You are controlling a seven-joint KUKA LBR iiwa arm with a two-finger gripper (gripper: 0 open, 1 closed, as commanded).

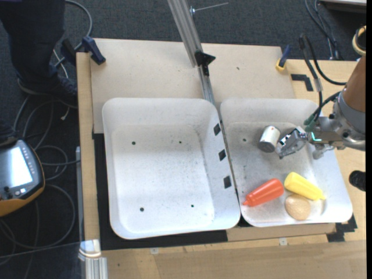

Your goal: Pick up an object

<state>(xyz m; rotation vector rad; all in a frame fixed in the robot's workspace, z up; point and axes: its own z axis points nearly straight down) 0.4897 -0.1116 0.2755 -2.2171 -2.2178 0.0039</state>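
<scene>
White cylinder [269,138] lies in the right bin [256,112], just left of the gripper [290,143]; the arm [351,118] reaches in low from the right. Whether the jaws are open, I cannot tell.

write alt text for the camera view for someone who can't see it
Reaching in from the right, the arm's gripper sits low in the right bin, beside a small white cylinder. Nearer the bin's front edge lie an orange carrot-shaped toy, a yellow piece and a tan rounded piece. The left bin adjoins it.
</scene>
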